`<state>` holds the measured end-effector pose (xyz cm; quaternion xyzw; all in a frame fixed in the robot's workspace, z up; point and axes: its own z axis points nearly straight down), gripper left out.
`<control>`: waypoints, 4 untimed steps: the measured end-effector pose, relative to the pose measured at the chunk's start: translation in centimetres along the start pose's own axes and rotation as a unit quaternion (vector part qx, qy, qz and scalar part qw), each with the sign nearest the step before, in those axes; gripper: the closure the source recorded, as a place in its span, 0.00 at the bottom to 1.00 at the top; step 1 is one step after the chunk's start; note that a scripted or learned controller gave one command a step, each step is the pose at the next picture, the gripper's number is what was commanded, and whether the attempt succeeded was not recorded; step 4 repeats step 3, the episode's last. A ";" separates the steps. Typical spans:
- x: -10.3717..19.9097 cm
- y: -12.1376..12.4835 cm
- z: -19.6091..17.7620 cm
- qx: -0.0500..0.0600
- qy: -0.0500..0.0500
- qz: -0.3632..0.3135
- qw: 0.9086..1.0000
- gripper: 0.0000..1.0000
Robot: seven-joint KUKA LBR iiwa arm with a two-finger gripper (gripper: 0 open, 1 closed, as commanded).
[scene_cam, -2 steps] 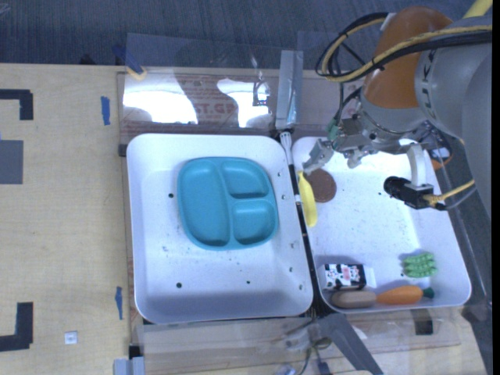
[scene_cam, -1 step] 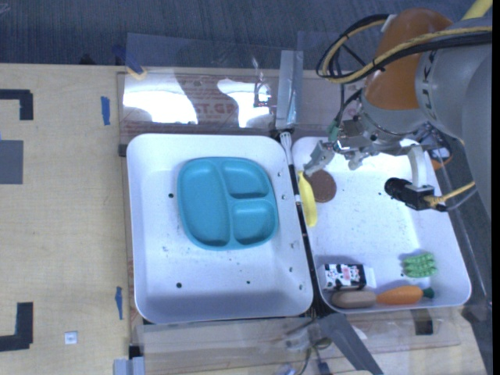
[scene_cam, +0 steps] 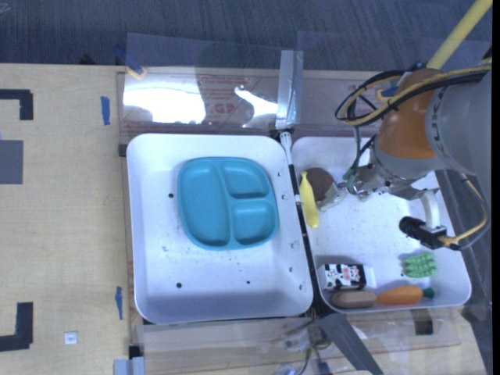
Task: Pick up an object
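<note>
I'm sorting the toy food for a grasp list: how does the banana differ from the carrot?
The banana is yellow; the carrot is orange. The banana lies lengthwise along the right bin's left wall, running up and down the view; the carrot lies crosswise by that bin's near wall. The banana looks slimmer, the carrot thicker. Both are elongated and lie flat in one bin.

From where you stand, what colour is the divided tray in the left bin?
Teal blue; the divided tray shows plainly in the camera view from above.
</note>
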<state>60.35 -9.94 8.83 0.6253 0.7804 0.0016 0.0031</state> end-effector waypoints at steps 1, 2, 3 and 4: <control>-0.6 4.0 0.3 0.001 0.001 0.026 1.000 0.00; -0.5 4.1 -0.9 -0.001 -0.001 0.025 1.000 1.00; 7.5 7.7 -10.1 -0.001 0.002 0.095 0.996 1.00; 7.5 7.7 -10.1 -0.001 0.002 0.095 0.996 1.00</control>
